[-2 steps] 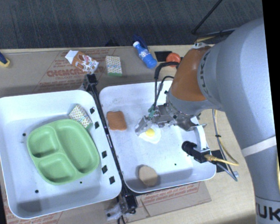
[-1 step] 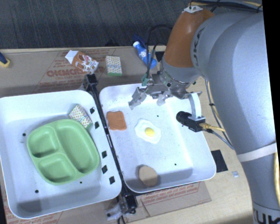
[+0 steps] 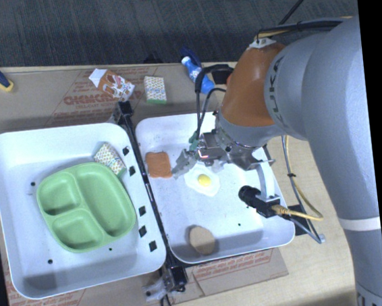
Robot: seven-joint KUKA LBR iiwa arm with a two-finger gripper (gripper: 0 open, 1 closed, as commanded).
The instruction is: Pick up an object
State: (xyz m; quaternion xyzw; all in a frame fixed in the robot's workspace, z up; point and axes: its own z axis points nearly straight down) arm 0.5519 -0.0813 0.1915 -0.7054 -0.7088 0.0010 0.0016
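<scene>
Fixed overhead camera, slanted down on both white bins [image 3: 6, 202]

Arm [image 3: 306, 89] cut off at right and bottom edges, right bin's [image 3: 175, 127] far corner hidden beneath it

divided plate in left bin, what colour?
Light green divided plate, clearest in the camera view.

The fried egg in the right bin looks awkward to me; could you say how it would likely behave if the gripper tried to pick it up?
The fried egg lies flat on the floor of the right bin, so fingers would probably struggle to get under its thin white edge. Its glossy look suggests smooth plastic, likely light and somewhat slippery. Pushed, it would probably slide rather than roll.
</scene>
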